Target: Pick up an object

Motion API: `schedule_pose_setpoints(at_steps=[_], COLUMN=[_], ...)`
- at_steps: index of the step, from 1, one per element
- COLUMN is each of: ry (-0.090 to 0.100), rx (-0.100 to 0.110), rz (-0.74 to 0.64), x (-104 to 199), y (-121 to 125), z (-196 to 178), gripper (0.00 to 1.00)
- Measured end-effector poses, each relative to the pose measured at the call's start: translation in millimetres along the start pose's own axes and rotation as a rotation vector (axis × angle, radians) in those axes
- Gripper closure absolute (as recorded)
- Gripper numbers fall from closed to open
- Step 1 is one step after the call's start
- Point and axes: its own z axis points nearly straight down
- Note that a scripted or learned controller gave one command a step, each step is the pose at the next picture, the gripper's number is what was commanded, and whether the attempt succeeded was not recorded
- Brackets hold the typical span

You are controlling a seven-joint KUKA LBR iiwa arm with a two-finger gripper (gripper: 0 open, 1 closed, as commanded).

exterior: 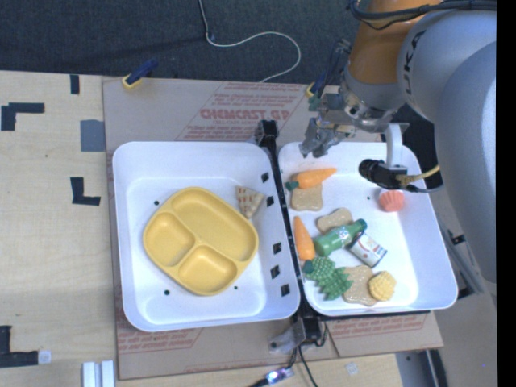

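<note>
Gripper hovers over the toy-filled right bin

We see its fingers parted and bare at upper centre-right, just above a carrot; a yellow tray sits in the left bin.

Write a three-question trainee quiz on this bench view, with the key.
1. True or false: the yellow tray lies in the right bin.
2. What touches the green bottle: A) can B) pink ball C) corn cob?
3. Which bin is the gripper above?

Key: 1 false, it lies in the left bin. 2 A. 3 the right bin, at its far edge.
</note>
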Motion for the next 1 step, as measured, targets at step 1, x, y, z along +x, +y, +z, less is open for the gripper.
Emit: schedule_pose_setpoints(at_steps=[1], ry=[-0.001], rx=[-0.001], rz=[0.001], x=[-11.2], y=[12.0], z=[-4.0], gripper=[1.00])
